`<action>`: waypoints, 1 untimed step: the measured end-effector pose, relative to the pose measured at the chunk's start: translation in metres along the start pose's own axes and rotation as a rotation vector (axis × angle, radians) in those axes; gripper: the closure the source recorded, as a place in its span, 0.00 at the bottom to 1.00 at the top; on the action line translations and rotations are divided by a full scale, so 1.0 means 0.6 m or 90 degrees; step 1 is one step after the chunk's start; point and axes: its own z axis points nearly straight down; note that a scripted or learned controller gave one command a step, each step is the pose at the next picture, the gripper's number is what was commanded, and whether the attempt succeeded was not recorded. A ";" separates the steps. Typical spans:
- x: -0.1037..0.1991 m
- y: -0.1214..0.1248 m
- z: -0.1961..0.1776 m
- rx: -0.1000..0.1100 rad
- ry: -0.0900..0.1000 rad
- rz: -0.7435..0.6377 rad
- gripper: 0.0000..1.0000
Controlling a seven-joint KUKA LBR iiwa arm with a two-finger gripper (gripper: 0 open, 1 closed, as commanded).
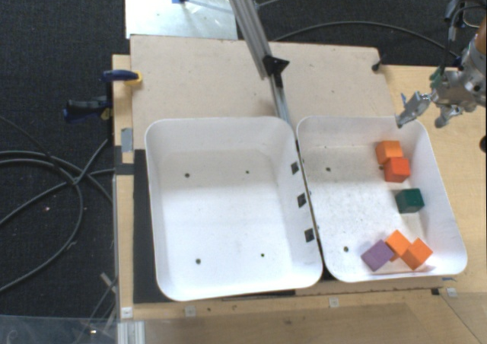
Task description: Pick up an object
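Observation:
The right bin (335, 144) holds several small blocks along its right side. Two orange blocks (393, 160) sit together near the far right. A dark green block (409, 200) lies below them. At the near right corner a purple block (376, 255) sits beside two more orange blocks (409, 249). My gripper (428, 112) hangs above the bin's far right corner, its two metal fingers (409, 109) spread apart with nothing between them. It is open and well clear of the blocks.
The left bin (221, 205) sits beside the right one on a tan board (198, 76). A slanted metal pole (255, 27) crosses the board's far side. Clamps (114, 76) sit at the board's left edge, and cables lie on the dark floor.

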 end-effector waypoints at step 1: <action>-0.017 0.071 0.310 0.003 0.002 0.000 0.00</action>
